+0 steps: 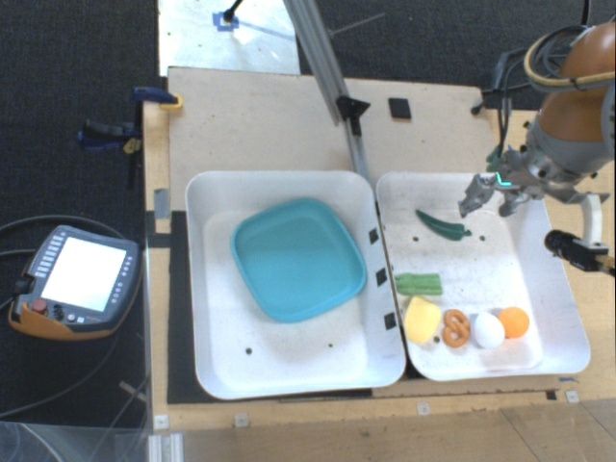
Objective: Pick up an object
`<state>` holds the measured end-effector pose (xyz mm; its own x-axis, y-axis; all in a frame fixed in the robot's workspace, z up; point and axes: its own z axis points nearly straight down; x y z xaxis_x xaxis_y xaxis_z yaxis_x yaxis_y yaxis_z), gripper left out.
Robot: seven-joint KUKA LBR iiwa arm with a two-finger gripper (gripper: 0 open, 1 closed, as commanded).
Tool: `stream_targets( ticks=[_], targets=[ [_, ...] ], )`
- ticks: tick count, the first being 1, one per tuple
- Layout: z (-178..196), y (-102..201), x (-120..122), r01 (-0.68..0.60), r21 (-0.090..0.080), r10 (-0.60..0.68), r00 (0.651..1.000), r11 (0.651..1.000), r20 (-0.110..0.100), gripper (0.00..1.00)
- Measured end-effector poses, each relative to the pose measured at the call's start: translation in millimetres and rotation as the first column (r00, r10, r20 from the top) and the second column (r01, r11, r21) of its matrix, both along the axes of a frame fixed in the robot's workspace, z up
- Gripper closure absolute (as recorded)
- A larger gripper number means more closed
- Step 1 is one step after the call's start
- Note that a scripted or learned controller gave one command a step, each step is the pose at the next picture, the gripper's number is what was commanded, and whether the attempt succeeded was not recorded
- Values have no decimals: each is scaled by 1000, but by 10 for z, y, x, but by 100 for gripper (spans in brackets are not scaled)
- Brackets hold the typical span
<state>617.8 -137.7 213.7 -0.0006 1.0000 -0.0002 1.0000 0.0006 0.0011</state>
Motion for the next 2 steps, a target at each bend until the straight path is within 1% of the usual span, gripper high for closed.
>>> stream_targets(
  ticks=[1,2],
  targets=[
    [0,0,0,0,0,0,1000,1000,0,0],
    [-606,54,28,-1,1,1,1000,1000,-5,0]
  ],
)
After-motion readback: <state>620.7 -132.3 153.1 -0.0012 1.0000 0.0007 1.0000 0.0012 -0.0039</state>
